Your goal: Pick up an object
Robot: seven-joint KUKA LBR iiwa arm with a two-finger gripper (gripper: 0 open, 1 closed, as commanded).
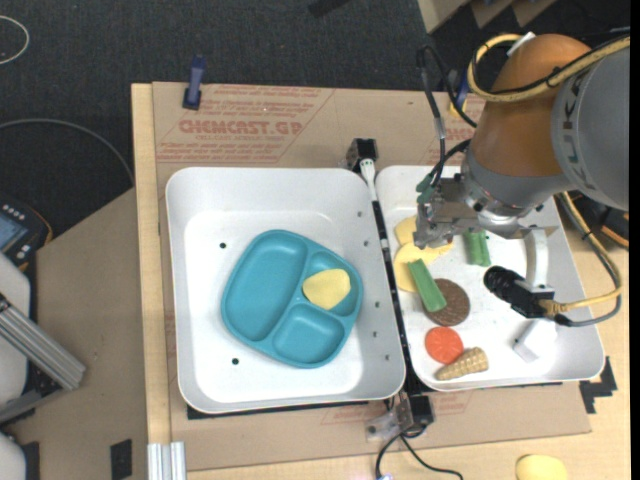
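Observation:
My gripper hangs low over the upper left part of the right bin, under the grey and orange arm. Just left of it and below it lie yellow pieces. A green stick rests slanted across a brown disc. Nearer the front lie a red-orange round piece and a tan cone. A short green piece sits just right of the gripper. Nothing shows between the gripper's tips, and the arm hides the back of this bin.
The left bin holds a blue divided plate with a pale yellow piece in its right compartment. A black clip sits at the back where the bins meet. Cardboard lies under both bins.

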